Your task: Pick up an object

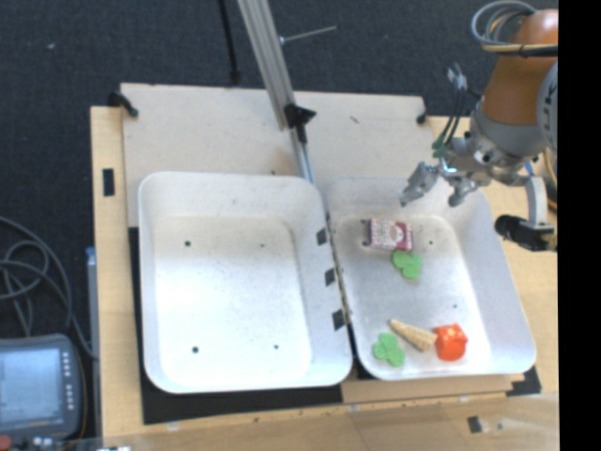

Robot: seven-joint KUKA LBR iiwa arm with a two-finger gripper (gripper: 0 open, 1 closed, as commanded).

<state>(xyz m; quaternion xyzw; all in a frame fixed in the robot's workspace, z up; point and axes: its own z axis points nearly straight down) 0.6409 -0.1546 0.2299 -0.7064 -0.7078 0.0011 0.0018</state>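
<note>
You have five small things to choose from, all lying in the right bin (488, 252). Nearest the gripper is a small packet (387, 234), white with dark red at its ends, lying flat in the upper half of the bin. Just below it, almost touching its lower right corner, sits a green clover-shaped piece (408, 265). Well apart from these, along the near edge of the bin, three more lie in a row: a second green piece (388, 349) on the left, a pale cone (410, 334) lying on its side in the middle with its tip pointing up and left, and a red block (452, 342) on the right, touching the wide end of the cone.

The gripper (438, 185) hangs over the far right part of that bin, above and to the right of the packet and apart from it. Its two fingers (417, 182) stand spread, with open space between them, and you can see nothing held there. The grey arm with its orange band (515, 87) comes in from the right edge, over the bin's far corner.

The left bin (235, 280) sits side by side with the right one, their rims meeting along the middle. Both rest on a tan bench (207, 125). A metal pole (268, 50) slants up from between the bins toward the top. At the lower left corner you can see a small screen (36, 385) with cables (28, 261) coiled above it on the dark floor.
</note>
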